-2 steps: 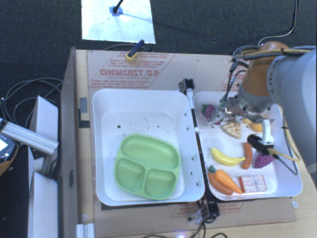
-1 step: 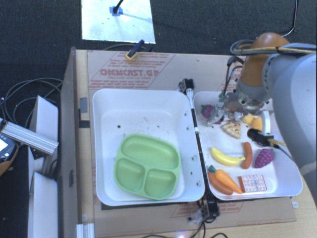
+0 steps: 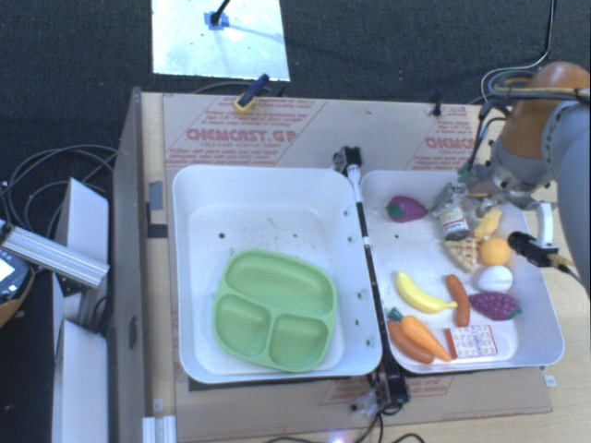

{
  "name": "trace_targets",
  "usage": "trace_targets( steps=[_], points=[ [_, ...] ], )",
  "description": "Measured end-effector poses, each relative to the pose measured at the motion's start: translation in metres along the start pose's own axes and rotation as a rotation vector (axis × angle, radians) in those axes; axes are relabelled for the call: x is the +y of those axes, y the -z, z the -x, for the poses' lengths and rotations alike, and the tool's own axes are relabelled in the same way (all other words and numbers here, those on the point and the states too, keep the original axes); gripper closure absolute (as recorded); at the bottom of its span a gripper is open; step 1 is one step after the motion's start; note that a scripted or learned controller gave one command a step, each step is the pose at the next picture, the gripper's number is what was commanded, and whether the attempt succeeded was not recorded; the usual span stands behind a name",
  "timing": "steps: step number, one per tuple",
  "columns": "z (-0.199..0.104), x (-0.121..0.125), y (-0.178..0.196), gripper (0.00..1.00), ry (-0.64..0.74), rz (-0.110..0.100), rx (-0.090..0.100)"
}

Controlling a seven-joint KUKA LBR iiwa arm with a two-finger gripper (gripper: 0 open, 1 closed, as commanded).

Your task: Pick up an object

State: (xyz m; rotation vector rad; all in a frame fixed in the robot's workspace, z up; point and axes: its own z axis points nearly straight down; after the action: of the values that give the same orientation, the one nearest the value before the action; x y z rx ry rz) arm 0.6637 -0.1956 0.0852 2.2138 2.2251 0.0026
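My gripper (image 3: 455, 199) hangs low over the far part of the right bin (image 3: 545, 340), with the grey arm and its orange band (image 3: 554, 79) coming in from the upper right. Right under the gripper stands a small jar with a red-and-white label (image 3: 452, 223). Around it lie a dark red strawberry (image 3: 406, 209), a waffle piece (image 3: 462, 251), a yellow piece (image 3: 488, 221), an orange (image 3: 495, 251) and a white egg (image 3: 495, 278). Nearer the front are purple grapes (image 3: 495, 305), a banana (image 3: 420, 293), a small sausage (image 3: 458, 300), carrots (image 3: 416, 338) and a red-printed box (image 3: 476, 341).
The left bin (image 3: 203, 247) holds a green divided plate (image 3: 274, 310). A black clip (image 3: 348, 161) sits at the far end of the rim between the two bins. A black part on the arm (image 3: 531, 247) juts over the right bin's right side.
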Motion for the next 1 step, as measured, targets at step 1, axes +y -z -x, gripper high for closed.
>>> trace_targets(
  steps=[1],
  points=[
    [0.0003, 0.001, 0.0112, 1.0, 0.004, 0.003, -0.002]
  ],
)
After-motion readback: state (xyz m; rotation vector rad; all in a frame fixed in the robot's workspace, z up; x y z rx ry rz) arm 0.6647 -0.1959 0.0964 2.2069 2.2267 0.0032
